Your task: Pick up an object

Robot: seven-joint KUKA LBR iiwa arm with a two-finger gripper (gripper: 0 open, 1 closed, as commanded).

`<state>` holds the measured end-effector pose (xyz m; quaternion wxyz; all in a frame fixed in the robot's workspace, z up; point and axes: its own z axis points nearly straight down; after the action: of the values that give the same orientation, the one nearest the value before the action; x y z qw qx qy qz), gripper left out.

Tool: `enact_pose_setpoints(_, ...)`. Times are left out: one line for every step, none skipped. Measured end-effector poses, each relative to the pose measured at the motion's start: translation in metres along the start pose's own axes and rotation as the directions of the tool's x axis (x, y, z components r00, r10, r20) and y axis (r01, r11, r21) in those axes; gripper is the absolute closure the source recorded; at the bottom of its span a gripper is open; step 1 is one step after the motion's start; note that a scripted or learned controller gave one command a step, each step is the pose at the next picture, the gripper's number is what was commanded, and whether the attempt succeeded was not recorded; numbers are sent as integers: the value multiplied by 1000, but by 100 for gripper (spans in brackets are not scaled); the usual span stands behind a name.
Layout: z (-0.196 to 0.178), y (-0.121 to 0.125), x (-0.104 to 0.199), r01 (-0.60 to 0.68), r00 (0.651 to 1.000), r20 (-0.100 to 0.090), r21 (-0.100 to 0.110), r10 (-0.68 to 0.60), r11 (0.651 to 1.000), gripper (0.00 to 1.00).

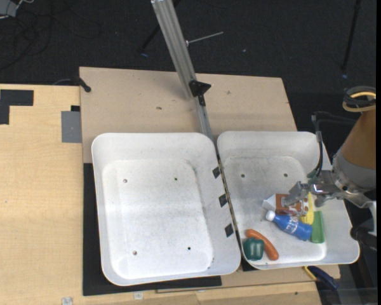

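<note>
**A:** Nearest the lens, at the front rim of the right bin (305,146), sit one dark green block (253,250) and one orange carrot-shaped piece (265,243), touching each other.

**B:** What else is in that bin?

**A:** One blue tube with a white cap (288,225), one yellow piece (309,213), one green stick (317,229) and one brown-and-white item (286,203), all bunched together toward its right side. Six things, one of each.

**B:** And the left bin (114,148)?

**A:** Just its white floor, speckled and marked with dark dots.

**B:** The gripper?

**A:** The gripper (303,193) hangs over the cluster, right at the brown-and-white item. Whether its jaws are spread or closed, I cannot tell. The arm (360,151) reaches in from the right.
</note>
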<state>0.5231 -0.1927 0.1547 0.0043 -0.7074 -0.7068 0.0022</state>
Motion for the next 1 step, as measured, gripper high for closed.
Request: enact_pose_setpoints(44, 1, 4, 0, 1000, 0, -2, 0, 1000, 0)
